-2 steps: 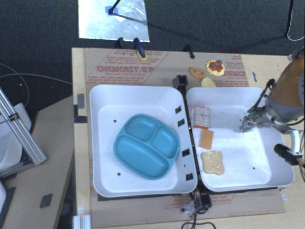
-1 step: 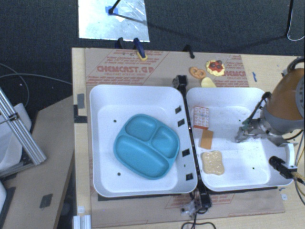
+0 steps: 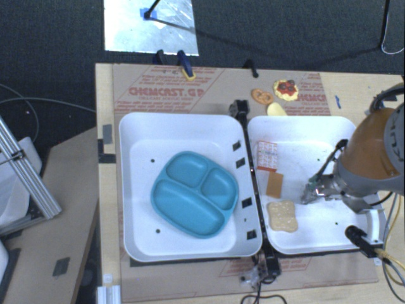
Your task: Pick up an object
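Observation:
In the right bin (image 3: 304,132) lie three flat items: a white card with red print (image 3: 266,155), a brown square slice (image 3: 274,184) below it, and a pale tan bread-like piece (image 3: 282,215) near the front. My gripper (image 3: 312,193) reaches in from the right and hovers low over the bin floor, to the right of the brown slice and above-right of the pale piece. Nothing shows between its fingers. The left bin (image 3: 136,170) holds a blue divided tray (image 3: 195,194).
Behind the right bin, on the cardboard, sit a small pretzel-like piece (image 3: 261,96), a round red-topped toy (image 3: 286,89) and a pale yellow piece (image 3: 276,110). A black divider (image 3: 249,170) runs between the bins. A blue and yellow clamp (image 3: 185,65) lies at the back.

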Controlling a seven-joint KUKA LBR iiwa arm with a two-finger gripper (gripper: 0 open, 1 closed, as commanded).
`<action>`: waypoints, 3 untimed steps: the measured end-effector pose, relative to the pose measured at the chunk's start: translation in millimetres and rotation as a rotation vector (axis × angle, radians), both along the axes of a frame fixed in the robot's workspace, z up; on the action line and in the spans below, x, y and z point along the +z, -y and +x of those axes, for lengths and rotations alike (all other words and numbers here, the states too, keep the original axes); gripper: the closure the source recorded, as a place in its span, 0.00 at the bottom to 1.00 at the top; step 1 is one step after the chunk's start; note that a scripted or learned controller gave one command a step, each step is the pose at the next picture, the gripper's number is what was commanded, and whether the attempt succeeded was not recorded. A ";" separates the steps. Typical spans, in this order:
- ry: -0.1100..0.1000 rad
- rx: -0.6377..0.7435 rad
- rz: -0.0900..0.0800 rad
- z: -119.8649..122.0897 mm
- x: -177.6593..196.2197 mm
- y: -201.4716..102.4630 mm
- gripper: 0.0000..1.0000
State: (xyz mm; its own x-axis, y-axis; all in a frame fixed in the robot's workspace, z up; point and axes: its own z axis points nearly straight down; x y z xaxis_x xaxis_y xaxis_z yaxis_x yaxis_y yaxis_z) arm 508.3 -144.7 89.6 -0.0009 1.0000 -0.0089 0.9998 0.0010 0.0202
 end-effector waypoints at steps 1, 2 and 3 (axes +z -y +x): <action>-0.010 0.002 0.001 15.2 -1.1 -15.6 1.00; -0.002 0.002 0.002 -17.8 -1.1 -52.6 1.00; -0.009 0.012 0.011 -19.3 100.5 -134.6 1.00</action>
State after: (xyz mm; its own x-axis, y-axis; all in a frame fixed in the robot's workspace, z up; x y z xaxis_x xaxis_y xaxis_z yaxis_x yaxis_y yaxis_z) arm 489.0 -10.2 190.0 -0.0132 0.9999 0.0023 0.9998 0.0132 0.0116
